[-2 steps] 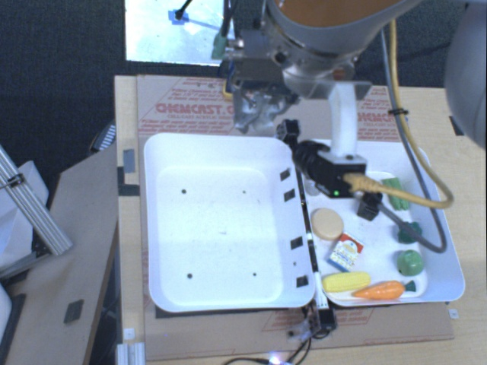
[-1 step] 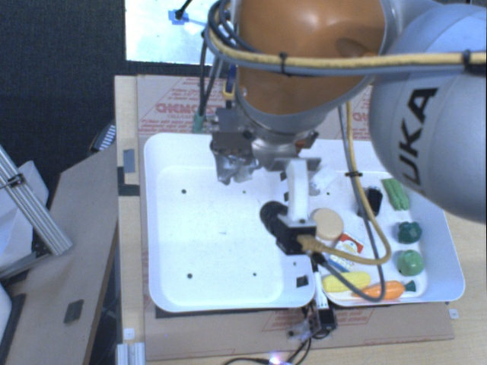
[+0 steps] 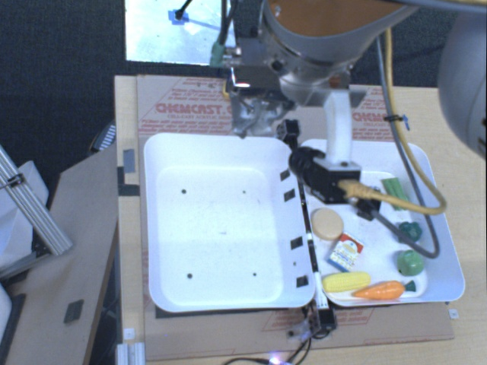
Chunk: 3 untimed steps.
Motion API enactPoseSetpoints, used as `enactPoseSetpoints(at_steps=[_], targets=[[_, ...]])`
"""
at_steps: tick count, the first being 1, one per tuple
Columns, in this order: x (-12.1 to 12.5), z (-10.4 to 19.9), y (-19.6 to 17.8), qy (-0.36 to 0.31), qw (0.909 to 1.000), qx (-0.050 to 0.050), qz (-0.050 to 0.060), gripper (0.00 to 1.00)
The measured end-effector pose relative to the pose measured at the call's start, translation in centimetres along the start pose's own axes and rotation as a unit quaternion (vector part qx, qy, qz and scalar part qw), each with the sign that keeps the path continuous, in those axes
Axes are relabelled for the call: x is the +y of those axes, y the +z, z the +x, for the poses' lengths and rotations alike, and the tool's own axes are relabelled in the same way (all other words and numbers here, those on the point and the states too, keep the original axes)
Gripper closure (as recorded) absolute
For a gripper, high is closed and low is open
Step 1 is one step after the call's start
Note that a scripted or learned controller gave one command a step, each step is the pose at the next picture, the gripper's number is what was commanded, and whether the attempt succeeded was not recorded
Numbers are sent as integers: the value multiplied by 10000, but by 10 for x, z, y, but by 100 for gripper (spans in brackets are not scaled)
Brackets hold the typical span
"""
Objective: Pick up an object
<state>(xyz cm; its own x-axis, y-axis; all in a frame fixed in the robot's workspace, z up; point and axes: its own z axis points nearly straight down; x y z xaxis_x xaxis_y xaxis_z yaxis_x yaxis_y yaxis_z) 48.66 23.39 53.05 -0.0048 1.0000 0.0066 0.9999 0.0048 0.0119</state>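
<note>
My gripper [image 3: 257,119] hangs over the back rim of the left bin [image 3: 156,226], under the grey and orange wrist; nothing shows beneath it. The loose objects lie in the right bin [image 3: 450,274]. They are a tan round disc [image 3: 329,223], a small red, white and blue box [image 3: 346,252], a yellow corn cob [image 3: 346,282], an orange carrot [image 3: 379,290], a green pepper [image 3: 410,262], a teal piece [image 3: 412,230] and a green stick [image 3: 396,188]. All of them sit to the right of and nearer the front than the gripper.
A black fitting [image 3: 321,176] with a yellow cable [image 3: 403,204] hangs over the divide between the bins, above the right bin's back half. The cardboard sheet [image 3: 190,105] lies under both bins. A metal frame [image 3: 34,219] stands at the far left.
</note>
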Motion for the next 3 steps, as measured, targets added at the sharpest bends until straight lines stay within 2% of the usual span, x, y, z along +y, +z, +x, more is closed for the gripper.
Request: enactPoseSetpoints(at_steps=[1,2,3], targets=[[-2,-1,135,20,9999,-50,97,100],[0,0,-13,0,10000,8,-16,100],[-2,0,113,21,9999,-49,95,100]])
